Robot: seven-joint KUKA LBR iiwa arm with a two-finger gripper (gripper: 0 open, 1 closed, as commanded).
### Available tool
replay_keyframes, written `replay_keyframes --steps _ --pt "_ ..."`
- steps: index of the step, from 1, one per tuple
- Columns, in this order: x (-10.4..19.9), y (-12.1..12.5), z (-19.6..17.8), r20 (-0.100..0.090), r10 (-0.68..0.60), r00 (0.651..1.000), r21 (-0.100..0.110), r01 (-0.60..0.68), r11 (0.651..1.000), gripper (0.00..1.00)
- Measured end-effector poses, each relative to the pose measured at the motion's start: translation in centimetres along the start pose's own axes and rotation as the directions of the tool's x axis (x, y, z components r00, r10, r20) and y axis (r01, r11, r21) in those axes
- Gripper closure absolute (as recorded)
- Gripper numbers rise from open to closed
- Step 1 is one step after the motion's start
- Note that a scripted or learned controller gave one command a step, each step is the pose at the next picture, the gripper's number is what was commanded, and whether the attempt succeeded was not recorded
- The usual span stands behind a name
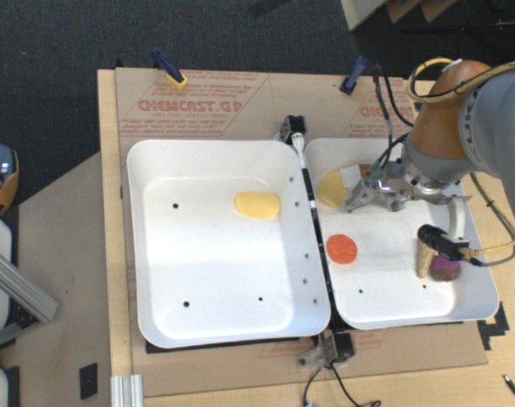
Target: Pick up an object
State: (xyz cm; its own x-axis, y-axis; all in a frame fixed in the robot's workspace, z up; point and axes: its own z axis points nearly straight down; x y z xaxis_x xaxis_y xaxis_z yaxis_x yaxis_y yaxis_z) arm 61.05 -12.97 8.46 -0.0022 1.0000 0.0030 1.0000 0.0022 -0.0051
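Camera view looks down on the two bins. Nearest in the right-hand shallow white bin (410, 312) lies a small purple lump (448, 269), close to the bin's right wall. A little farther in, near the wall between the bins, a flat orange-red round disc (341, 249) rests on the floor, apart from everything else.

Beyond the disc, the two-finger gripper (369, 195) hangs low over the far part of this bin, just beside a pale yellow rounded piece (330, 189) that sits against the dividing wall. That piece looks like the one the pick is aimed at. It lies on the bin floor, not lifted. Whether the gripper is clenched or released cannot be told from this angle, and nothing shows inside it.

At about the same depth, a yellow oval piece (257, 204) lies alone in the left-hand white bin (215, 295).

To do this step well, I would centre the gripper over the pale yellow piece rather than beside it. The dividing wall crowds one side, so the approach should come straight down with the closing line running along the wall. It should close only once low enough, then lift slowly to check the hold.
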Motion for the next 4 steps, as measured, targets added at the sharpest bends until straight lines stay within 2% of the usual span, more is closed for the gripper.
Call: replay_keyframes --steps 1,2,3,4 --pt "-3.9 4.7 0.3 -0.018 -0.009 1.000 0.050 0.010 0.999 0.00" --pt "-3.3 4.6 0.3 -0.001 -0.002 1.000 0.044 0.002 0.999 0.00" --pt "-3.0 4.6 0.3 0.005 0.002 1.000 0.043 -0.002 0.999 0.00" --pt "-7.9 4.7 0.5 -0.016 -0.002 1.000 0.043 0.003 0.999 0.00"
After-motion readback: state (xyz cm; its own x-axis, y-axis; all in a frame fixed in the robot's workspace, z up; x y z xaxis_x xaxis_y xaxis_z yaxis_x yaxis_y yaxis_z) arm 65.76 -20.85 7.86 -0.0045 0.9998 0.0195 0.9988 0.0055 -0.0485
